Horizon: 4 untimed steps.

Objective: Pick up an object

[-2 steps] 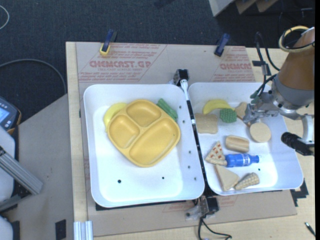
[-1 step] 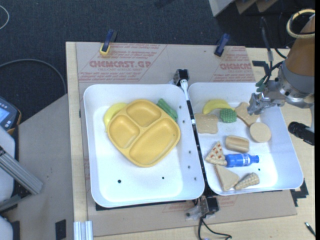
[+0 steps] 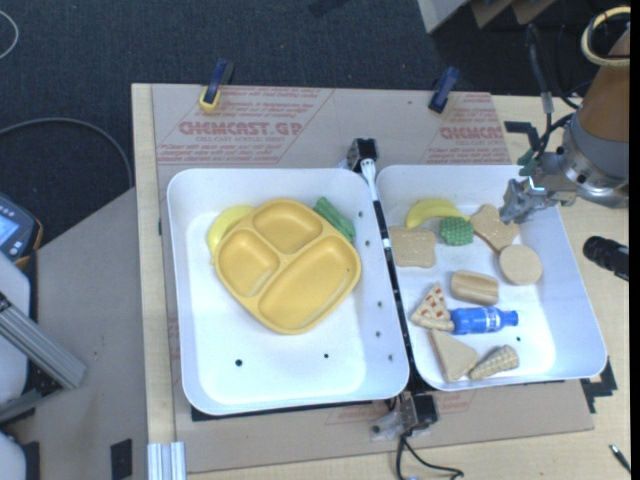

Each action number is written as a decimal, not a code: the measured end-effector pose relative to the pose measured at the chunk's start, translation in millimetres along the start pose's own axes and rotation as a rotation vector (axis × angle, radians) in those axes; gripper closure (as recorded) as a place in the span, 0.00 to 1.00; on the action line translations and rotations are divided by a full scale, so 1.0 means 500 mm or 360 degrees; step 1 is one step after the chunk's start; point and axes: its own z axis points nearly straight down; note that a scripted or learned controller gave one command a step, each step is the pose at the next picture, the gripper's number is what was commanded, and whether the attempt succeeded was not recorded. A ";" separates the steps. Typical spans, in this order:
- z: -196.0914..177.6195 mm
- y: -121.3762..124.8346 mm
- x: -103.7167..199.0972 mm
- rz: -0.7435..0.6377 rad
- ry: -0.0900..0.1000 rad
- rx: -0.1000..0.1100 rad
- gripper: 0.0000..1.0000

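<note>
My gripper (image 3: 518, 204) hangs over the far right part of the right bin (image 3: 578, 298), just above and to the right of a tan toast piece (image 3: 490, 229). I see nothing held in it. Lying in this bin are a banana (image 3: 432, 211), a green broccoli piece (image 3: 457, 231), a bread slice (image 3: 412, 248), a round cookie (image 3: 520, 265), a bread roll (image 3: 474, 287), a pizza slice (image 3: 433, 310), a blue bottle (image 3: 483, 319), a sandwich wedge (image 3: 451, 354) and an ice-cream cone (image 3: 496, 362).
The left bin (image 3: 200, 348) holds a yellow divided plate (image 3: 288, 264), with a yellow piece (image 3: 224, 224) behind its left side and a green item (image 3: 336, 218) at its far right. A black divider (image 3: 382, 258) runs between the bins. Clamps (image 3: 213, 85) grip the board's far edge.
</note>
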 end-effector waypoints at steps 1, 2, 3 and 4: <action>0.017 -0.012 0.119 -0.0007 0.0009 0.0013 1.00; 0.027 -0.025 0.234 -0.0008 0.0008 0.0013 1.00; -0.021 -0.018 0.328 -0.0009 0.0006 0.0001 1.00; -0.005 -0.037 0.327 0.0003 0.0004 0.0013 1.00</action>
